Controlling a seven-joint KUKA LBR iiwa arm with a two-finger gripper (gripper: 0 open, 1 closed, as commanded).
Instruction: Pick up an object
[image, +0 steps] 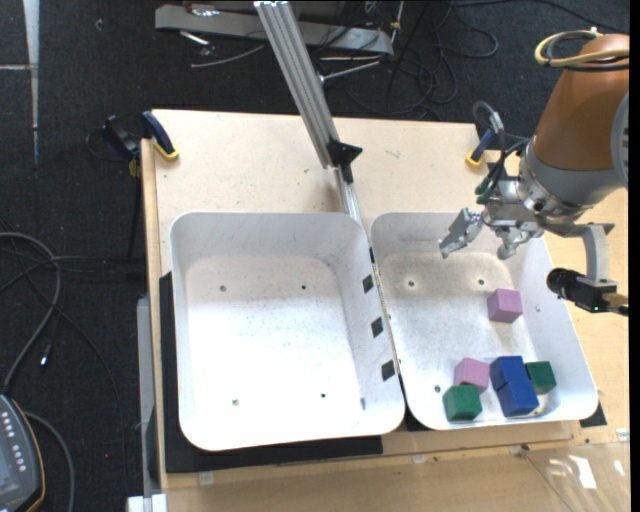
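In the camera view, the gripper (487, 237) is hovering over the far end of the right bin (425, 262), its two fingers standing apart with nothing between them. The arm (585, 110) is reaching in from the right, its orange band sitting above the wrist.

The nearest thing to pick is probably the light purple block (505, 304), which is lying alone on the bin floor, below the gripper in the picture and a little to its right, toward the near end of the bin. It looks roughly cube-shaped, so no long axis is deciding the grasp; the fingers would mostly need to come down squarely over it.

Further from the gripper, along the near wall, a cluster is sitting tight together: a pink block (471, 373), a green block (462, 402), a blue block (514, 386) and a dark green block (541, 375). They are touching or nearly so, which would likely crowd the fingers.

Nothing is standing between the gripper and the lone block. To the gripper's left, the left bin (200, 250) is lying alongside.
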